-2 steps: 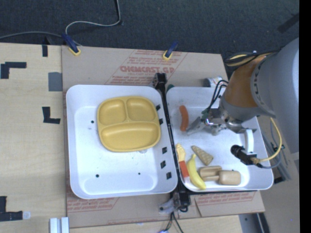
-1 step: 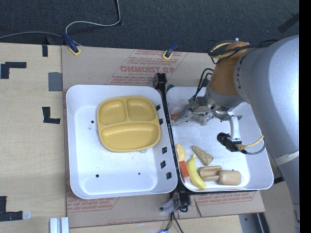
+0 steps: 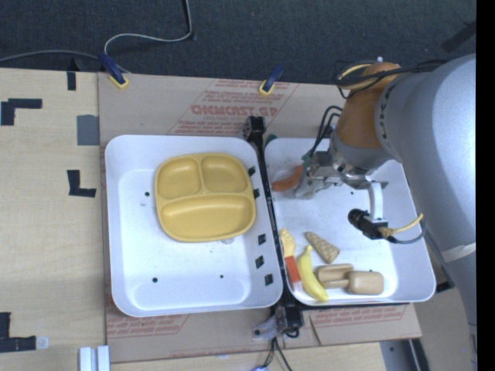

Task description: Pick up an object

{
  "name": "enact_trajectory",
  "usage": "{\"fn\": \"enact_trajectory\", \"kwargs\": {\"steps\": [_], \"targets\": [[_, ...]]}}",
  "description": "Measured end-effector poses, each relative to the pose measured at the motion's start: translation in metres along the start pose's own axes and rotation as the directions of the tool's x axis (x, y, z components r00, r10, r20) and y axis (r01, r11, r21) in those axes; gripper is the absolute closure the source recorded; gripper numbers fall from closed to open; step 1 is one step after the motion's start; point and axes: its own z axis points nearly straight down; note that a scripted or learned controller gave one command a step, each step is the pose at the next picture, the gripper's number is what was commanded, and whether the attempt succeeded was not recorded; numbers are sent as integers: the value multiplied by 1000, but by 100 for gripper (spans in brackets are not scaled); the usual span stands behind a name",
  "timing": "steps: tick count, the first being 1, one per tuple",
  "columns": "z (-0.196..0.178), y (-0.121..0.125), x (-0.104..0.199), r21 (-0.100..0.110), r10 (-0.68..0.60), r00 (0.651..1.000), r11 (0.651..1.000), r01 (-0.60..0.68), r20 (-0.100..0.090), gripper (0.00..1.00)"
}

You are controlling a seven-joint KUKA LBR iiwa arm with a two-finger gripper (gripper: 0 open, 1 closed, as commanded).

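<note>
My gripper [image 3: 312, 182] is low in the upper left part of the right bin [image 3: 402, 207], pointing left. An orange carrot-like piece [image 3: 285, 181] lies just to its left, beside the wall between the bins, and it touches or nearly touches the gripper's tip. Along the right bin's front lie a yellow banana [image 3: 312, 277], a tan cone-shaped wedge [image 3: 322, 246], a tan bread-like piece [image 3: 353, 278] and a small yellow and red piece [image 3: 288, 255]. The left bin [image 3: 128, 230] holds a yellow divided plate [image 3: 206, 195].
The grey arm [image 3: 441, 130] covers the right bin's right side and upper corner. A black cable and connector [image 3: 370, 224] hang from the wrist over the bin's middle. Black clips [image 3: 255, 130] sit on the divider between the bins. Cardboard lies underneath.
</note>
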Motion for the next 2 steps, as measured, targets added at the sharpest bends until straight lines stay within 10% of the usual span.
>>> {"fn": "enact_trajectory", "kwargs": {"steps": [1, 2], "targets": [[-89, -51, 52, 4, 1, 1000, 1000, -1, -4, 100], [-89, -51, 52, 4, 1, 1000, 1000, -1, -4, 0]]}}
